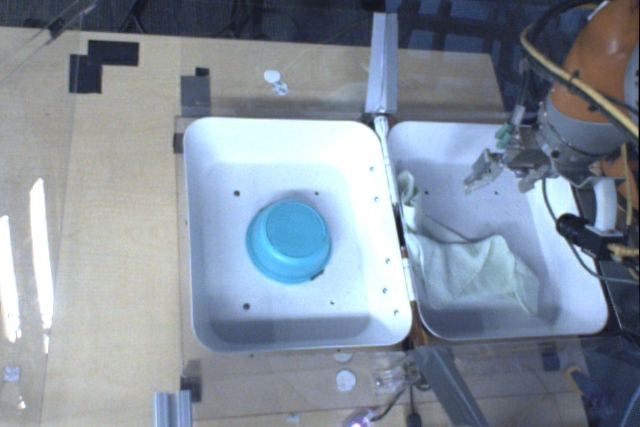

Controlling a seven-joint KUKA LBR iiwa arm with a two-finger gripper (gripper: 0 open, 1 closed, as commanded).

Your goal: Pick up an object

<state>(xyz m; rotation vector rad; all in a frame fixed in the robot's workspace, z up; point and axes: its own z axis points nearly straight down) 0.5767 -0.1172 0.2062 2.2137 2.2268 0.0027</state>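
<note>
A round blue bowl (289, 241) sits upside down in the middle of the left bin (215, 165). A crumpled white cloth (470, 265) lies in the front half of the right bin (440, 147), stretching up along the divider. My gripper (505, 170) hangs over the back right part of the right bin, above and to the right of the cloth. Its fingers (478, 174) are spread apart with nothing between them.
A metal bar (381, 65) runs back from the seam between the bins. Black cables and a yellow hose (585, 95) loop around the arm at the right. Black tape marks (100, 60) lie on the wooden bench at the back left.
</note>
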